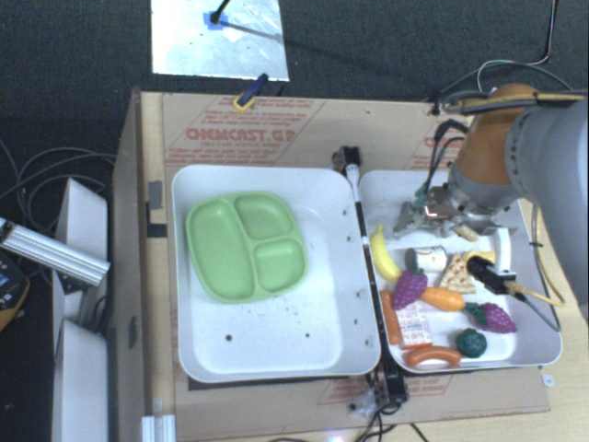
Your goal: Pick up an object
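The arm (550, 145) is a thick, rounded tube of smooth light grey. Above the wrist a broad orange band (486, 150) wraps around it, glossy and slightly darker at its lower edge. Thin dark cables (445, 145) loop off the band and run down toward the wrist. The claw (425, 214) is a small cluster of dull grey metal parts, with a faint reddish spot among them.

One camera sits high above the bench (276, 118) and looks down at a slant. It is far enough back to see both white bins (276, 339) side by side, with dark floor (74, 44) past the far edge. The arm (543, 145) comes in from the right.
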### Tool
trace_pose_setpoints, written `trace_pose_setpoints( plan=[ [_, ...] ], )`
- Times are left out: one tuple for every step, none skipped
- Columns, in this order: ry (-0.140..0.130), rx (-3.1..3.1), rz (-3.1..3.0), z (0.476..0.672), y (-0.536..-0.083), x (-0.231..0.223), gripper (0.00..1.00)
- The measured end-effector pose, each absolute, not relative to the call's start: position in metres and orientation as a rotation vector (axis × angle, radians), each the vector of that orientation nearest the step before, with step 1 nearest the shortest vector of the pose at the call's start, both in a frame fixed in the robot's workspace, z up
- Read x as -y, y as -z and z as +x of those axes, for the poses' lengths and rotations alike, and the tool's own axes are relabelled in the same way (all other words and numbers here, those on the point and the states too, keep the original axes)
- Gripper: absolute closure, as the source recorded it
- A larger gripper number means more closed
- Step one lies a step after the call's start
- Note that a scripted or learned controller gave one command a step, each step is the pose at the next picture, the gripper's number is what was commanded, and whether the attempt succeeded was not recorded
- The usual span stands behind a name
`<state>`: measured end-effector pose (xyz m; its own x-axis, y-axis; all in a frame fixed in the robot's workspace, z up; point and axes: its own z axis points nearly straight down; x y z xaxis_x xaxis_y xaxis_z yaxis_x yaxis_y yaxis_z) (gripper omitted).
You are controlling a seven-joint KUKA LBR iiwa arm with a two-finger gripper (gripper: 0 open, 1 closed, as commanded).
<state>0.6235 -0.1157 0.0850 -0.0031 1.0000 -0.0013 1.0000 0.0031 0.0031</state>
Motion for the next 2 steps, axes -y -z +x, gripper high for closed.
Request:
trace_pose_setpoints(
  plan=[
    [-0.005,-2.223,2.212,0.67,-0.162,0.13,0.0],
    [-0.001,-2.227,2.216,0.657,-0.084,0.115,0.0]
  ],
)
